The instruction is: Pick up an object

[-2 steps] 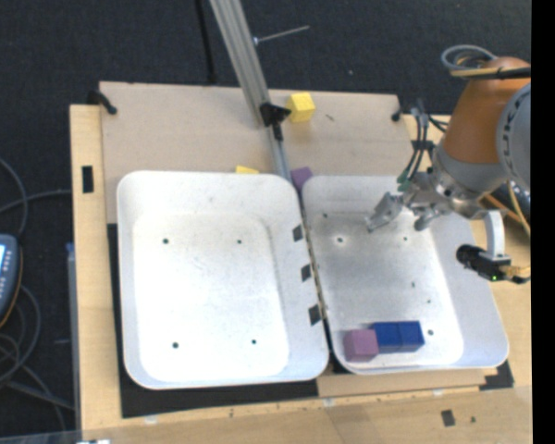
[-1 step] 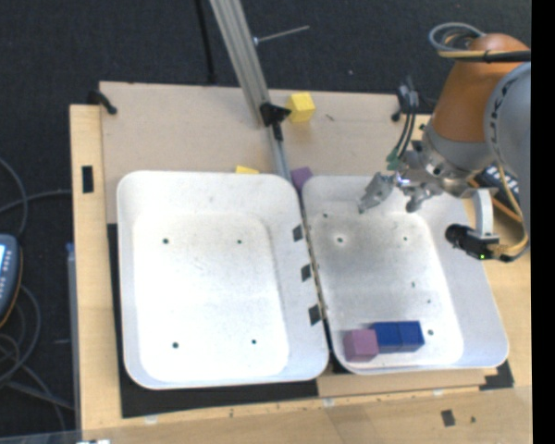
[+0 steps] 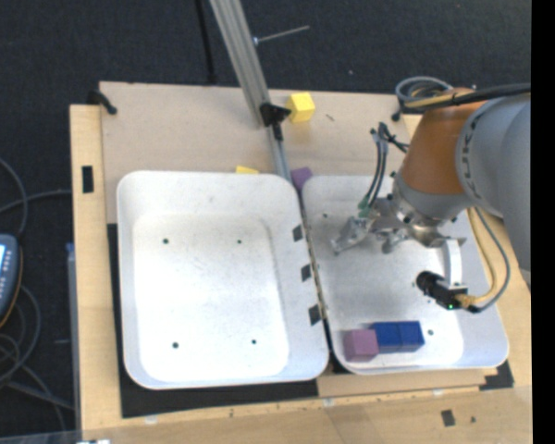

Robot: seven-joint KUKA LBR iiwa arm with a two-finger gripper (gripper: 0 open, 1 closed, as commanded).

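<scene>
In the right bin (image 3: 476,354) a blue block (image 3: 397,335) lies near the front wall, with a purple block (image 3: 360,344) touching its left side. My gripper (image 3: 361,233) hangs over the middle of that bin, well behind both blocks and somewhat to their left. Its metal fingers point left and nothing shows between them. The grey arm with the orange band (image 3: 435,160) reaches in from the right above the bin's rear half.
The left bin (image 3: 139,202) sits beside the right one. A yellow block (image 3: 302,106) and a small purple block (image 3: 301,176) lie on the bench behind the bins, near a slanted metal rail (image 3: 240,49). Black cables loop over the right bin's right side.
</scene>
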